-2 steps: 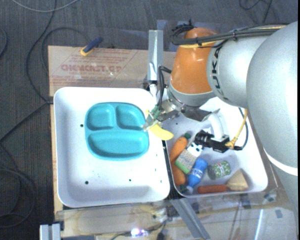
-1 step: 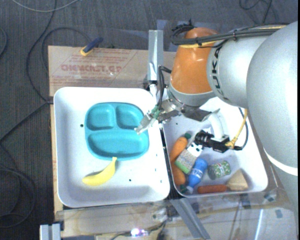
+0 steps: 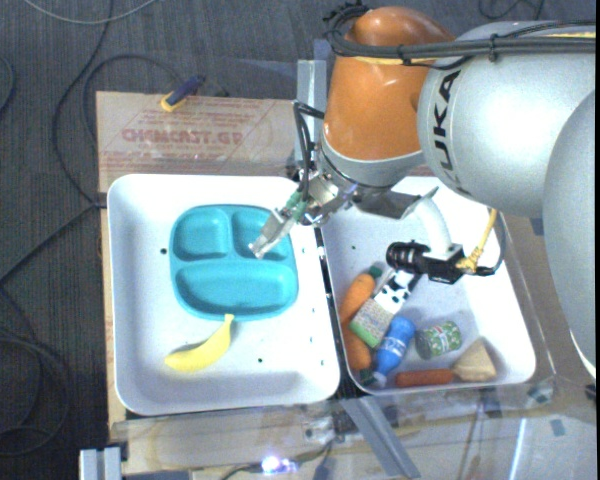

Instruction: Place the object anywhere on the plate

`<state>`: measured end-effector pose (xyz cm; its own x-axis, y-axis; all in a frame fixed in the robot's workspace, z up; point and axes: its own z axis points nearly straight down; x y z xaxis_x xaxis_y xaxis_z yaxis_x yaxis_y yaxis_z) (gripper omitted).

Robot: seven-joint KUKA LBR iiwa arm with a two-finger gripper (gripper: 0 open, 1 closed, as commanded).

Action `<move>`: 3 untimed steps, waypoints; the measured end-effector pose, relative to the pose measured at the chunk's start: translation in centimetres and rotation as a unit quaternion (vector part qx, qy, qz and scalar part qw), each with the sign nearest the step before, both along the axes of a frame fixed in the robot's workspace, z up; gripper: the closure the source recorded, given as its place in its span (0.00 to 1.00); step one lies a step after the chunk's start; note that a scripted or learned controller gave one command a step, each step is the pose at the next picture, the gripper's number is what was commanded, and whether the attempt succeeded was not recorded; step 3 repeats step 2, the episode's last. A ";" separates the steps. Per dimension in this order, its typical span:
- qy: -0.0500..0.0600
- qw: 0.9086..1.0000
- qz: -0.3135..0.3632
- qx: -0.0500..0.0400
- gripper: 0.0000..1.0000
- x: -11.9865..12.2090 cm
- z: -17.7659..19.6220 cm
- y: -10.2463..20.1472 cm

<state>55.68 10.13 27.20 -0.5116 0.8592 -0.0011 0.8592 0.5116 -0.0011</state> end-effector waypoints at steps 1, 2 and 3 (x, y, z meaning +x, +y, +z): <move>0.001 1.000 0.000 -0.001 1.00 0.0 0.8 0.0; 0.000 1.000 0.030 -0.001 1.00 8.1 -0.1 -3.2; 0.000 1.000 0.030 -0.001 1.00 8.1 -0.1 -3.2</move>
